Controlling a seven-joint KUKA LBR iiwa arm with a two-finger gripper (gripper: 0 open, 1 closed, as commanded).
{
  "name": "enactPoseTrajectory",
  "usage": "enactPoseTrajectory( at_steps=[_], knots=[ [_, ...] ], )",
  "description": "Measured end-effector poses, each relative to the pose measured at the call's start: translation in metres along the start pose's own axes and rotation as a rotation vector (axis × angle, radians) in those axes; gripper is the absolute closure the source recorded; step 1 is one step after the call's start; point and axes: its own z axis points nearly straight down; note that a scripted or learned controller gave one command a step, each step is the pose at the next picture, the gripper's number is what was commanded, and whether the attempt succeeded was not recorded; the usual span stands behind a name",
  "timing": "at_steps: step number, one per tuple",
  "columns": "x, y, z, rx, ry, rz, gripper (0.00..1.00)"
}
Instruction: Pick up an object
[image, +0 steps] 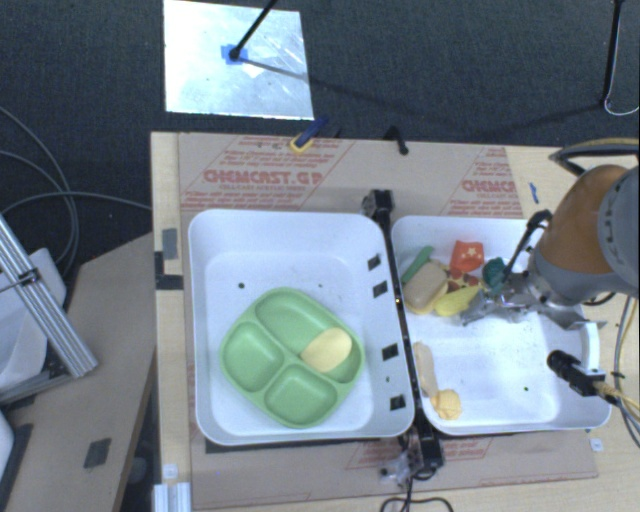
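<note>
Yellow banana-like toy (456, 299) – curved, glossy, gripper (478, 308) just beside it, grip state unclear

Even overhead light, soft shadows; glare on foil sheet (238, 58); white bins (290, 240) bright; slightly soft focus.

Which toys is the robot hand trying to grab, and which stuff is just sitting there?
For the job: gripper; yellow banana toy, tan piece, red block, teal piece, all in the right bin.

Just lying about: green divided plate, pale yellow lump on it, left bin.
</note>
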Motion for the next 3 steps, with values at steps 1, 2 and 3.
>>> enactPoseTrajectory(
  at_steps=[1,2,3],
  knots=[
    [0.047,-0.078,-0.009,0.012,0.006,0.005,0.00],
    [0.045,-0.074,-0.020,0.004,0.003,0.005,1.00],
    [0.084,-0.072,-0.086,0.000,0.004,-0.002,1.00]
  ],
)
